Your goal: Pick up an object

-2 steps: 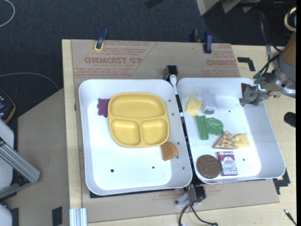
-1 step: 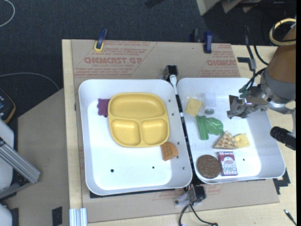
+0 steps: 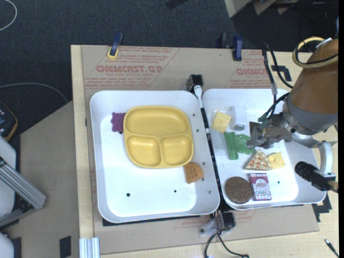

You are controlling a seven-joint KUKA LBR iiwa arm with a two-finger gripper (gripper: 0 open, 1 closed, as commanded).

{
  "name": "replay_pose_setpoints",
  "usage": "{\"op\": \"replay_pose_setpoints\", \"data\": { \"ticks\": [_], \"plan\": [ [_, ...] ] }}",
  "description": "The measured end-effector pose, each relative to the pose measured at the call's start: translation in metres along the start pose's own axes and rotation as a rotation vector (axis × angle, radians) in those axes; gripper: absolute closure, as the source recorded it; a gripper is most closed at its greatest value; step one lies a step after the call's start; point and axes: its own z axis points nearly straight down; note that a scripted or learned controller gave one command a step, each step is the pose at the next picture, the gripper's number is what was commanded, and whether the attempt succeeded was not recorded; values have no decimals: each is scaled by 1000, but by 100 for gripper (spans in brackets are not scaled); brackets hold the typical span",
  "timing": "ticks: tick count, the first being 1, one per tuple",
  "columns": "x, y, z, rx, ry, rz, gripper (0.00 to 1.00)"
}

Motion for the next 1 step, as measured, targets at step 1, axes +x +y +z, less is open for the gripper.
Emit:
{"op": "replay_pose_setpoints", "data": {
  "ticks": [1],
  "plan": [
    [30,-27,-5,0,0,0,100]
  ]
}}
